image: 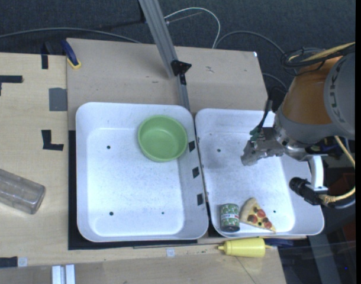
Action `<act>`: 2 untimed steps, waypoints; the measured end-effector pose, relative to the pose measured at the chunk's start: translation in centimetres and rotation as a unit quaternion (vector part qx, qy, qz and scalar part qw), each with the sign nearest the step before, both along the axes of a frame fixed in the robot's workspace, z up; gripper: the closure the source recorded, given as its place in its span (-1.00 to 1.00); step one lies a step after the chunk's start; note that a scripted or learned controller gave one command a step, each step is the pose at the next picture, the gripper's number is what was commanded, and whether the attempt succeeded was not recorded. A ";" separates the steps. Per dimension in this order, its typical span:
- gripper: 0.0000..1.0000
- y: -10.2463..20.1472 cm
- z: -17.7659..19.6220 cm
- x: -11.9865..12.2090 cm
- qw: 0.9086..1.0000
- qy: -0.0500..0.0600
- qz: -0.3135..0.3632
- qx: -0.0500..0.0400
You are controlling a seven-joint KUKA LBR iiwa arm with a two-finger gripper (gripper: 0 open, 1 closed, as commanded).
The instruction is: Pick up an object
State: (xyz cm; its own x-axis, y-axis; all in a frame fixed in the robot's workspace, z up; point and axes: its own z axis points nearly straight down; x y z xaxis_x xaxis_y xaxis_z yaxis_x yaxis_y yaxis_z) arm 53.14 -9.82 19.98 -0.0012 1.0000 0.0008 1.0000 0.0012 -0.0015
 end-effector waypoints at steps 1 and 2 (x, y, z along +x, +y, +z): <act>1.00 4.3 0.6 -1.1 1.000 0.000 0.002 0.000; 1.00 9.5 1.8 -2.5 1.000 0.001 0.003 0.001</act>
